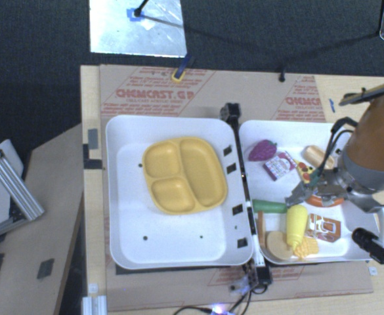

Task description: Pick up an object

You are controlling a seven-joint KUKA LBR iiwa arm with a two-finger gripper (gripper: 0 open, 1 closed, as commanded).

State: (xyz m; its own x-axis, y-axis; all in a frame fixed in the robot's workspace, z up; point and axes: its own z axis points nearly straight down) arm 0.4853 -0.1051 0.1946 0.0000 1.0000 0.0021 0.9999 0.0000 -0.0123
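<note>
My gripper [318, 192] hangs low over the middle of the right bin [290, 127], below the arm's orange band [379, 133]. Just in front of it lies a yellow corn cob [297, 226], with a green piece [270, 207] to its left. A purple bunch of grapes [262, 150] and a pink-and-white packet [280, 166] lie at the back left of the bin. A tan bun [313, 155] sits behind the gripper. An orange-and-white carton [326, 228] lies to the right of the corn. The gripper hides what is directly under it.
The left bin [123, 195] holds a yellow divided plate [182, 174]. A tan round piece [276, 244] sits at the right bin's front left corner. A black divider with clips [239, 176] runs between the bins. A metal sheet [138, 18] lies beyond the bench.
</note>
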